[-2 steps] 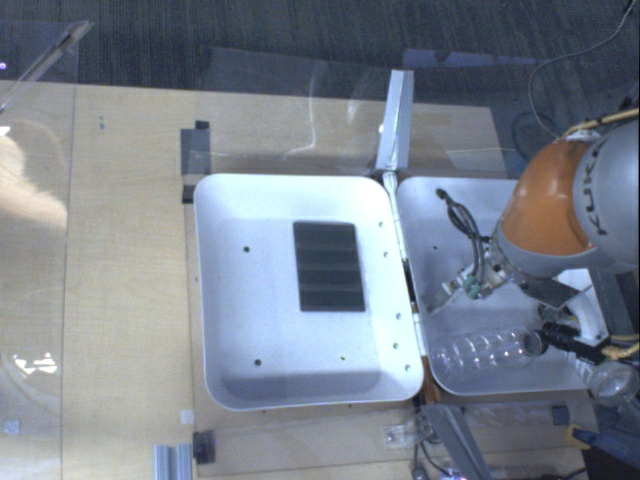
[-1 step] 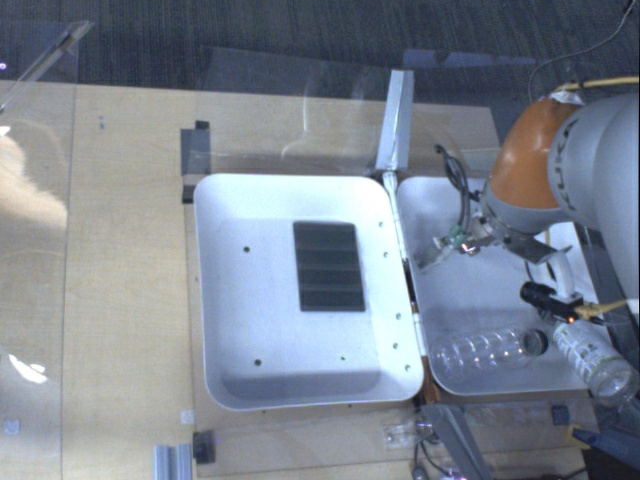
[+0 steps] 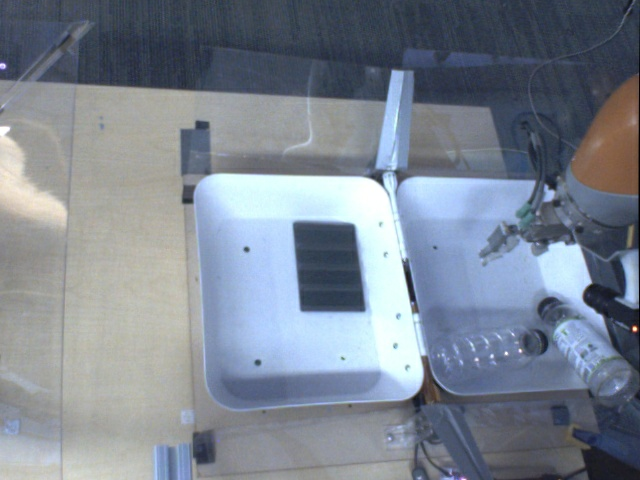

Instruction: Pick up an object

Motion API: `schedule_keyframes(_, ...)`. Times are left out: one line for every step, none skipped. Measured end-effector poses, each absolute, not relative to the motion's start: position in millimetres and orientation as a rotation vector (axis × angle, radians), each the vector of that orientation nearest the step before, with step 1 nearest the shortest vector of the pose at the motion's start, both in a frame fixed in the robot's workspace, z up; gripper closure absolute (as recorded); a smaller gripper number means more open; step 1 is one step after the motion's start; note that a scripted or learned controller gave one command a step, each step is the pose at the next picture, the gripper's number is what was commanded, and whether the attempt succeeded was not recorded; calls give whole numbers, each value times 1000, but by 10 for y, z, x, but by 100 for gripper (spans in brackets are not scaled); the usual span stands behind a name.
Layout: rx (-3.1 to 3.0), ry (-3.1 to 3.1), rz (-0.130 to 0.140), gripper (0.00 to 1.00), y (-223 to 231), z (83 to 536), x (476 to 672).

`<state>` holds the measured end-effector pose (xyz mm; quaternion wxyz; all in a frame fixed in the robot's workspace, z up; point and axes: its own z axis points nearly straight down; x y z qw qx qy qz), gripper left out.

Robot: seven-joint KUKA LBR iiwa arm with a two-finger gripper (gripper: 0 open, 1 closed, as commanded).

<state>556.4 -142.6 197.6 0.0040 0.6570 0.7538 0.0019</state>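
Counting it up: two white bins on the bench (image 3: 120,298). Left bin (image 3: 230,298) had one dark ribbed pad (image 3: 328,266). Right bin (image 3: 450,268) held two clear plastic bottles (image 3: 490,348) (image 3: 590,353) near its front edge. Pincer (image 3: 505,240) hovered above them, fingers apart, holding nothing.

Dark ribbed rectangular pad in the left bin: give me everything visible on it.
The dark ribbed rectangular pad lies flat on the floor of the left white bin, near the middle and a bit toward the far side. It looks matt, charcoal to black, possibly rubber or foam, with its long side running front to back. Faint cross lines split it into about four bands. It sits square to the bin, apart from every wall, touching only the bin floor. Nothing rests on it.
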Motion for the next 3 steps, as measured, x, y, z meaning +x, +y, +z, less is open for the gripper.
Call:
schedule_keyframes(1989, 2423, 5, 0, -1757, 946, 5092)
schedule_keyframes(1925, 2469, 15, 0, -902, 895, 5783)
schedule_keyframes(1973, 2436, 5, 0, -1394, 1467, 5627)
